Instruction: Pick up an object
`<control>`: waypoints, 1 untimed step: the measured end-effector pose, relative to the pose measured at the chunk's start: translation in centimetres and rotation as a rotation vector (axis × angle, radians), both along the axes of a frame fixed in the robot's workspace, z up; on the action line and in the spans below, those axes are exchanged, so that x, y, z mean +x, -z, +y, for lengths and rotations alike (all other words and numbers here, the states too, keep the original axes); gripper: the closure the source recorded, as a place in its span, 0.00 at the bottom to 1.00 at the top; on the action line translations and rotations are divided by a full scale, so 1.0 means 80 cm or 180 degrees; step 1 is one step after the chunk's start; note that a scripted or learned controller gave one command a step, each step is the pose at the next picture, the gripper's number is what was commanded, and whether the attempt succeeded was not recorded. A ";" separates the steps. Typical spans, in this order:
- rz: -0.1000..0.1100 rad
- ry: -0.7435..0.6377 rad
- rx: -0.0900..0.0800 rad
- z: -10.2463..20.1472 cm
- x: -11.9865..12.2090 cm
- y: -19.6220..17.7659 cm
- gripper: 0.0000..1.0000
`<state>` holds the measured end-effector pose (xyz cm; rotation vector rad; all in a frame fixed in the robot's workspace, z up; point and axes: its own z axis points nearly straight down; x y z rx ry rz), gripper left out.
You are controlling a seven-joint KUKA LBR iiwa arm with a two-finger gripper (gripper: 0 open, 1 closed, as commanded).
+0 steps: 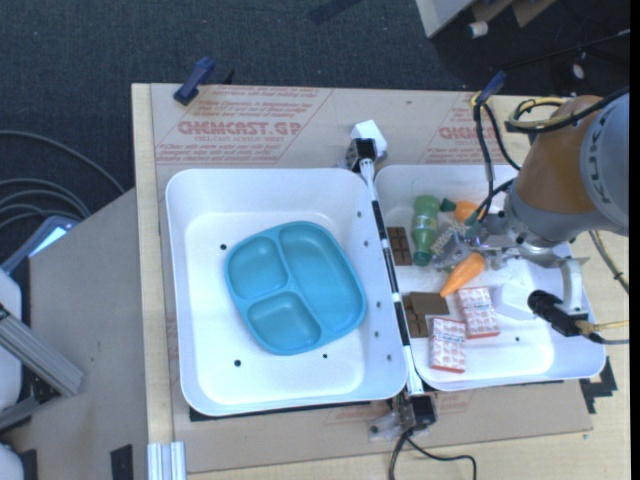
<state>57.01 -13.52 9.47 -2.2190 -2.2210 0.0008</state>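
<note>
The right bin [520, 363] holds several small things. A green bottle [426, 228] lies near its left wall, with a small orange piece [465, 209] just behind it. An orange carrot [462, 273] lies slanted in the middle. My gripper [468, 242] is low in this bin, between the green bottle and the carrot's upper end, close to both. The grey arm with its orange band [560, 173] comes in from the right and covers the bin's far right part.
Two brown bars [398, 246] [421, 313] lie along the right bin's left wall. Two red-and-white packets [479, 312] [448, 345] sit near its front. The left bin [200, 268] holds a blue divided plate [294, 286].
</note>
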 end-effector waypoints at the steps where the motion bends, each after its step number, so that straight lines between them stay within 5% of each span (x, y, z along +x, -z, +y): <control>1: 0.0006 0.0000 0.0002 0.040 -0.010 0.013 0.00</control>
